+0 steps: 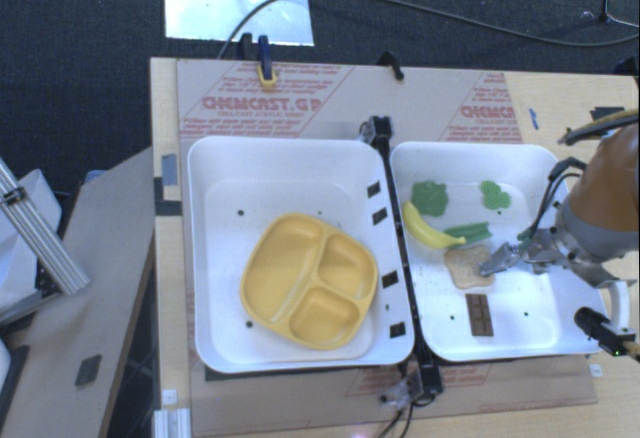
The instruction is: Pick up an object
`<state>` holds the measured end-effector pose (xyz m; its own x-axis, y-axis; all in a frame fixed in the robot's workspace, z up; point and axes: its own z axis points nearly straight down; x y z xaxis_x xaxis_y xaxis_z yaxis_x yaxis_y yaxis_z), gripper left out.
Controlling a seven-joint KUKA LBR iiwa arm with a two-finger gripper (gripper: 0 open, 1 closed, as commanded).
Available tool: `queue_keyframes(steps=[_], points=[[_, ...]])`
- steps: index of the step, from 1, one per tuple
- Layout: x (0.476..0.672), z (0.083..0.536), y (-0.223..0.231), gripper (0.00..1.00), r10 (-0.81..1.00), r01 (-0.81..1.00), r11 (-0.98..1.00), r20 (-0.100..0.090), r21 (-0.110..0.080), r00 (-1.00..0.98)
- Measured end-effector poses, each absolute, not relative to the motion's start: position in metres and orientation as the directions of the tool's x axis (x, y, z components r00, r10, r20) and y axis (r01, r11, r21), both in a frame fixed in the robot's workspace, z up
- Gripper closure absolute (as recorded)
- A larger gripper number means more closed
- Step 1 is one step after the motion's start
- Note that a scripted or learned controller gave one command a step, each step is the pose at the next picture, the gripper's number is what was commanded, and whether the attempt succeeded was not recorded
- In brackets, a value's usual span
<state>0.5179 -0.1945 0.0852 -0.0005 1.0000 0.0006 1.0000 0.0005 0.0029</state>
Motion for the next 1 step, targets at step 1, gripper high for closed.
queue_keyframes(steps=[1], points=[[0.5208, 0.0997, -0.1938, 1.0, 1.0, 1.0, 0.003, 0.001, 0.01, -0.003]])
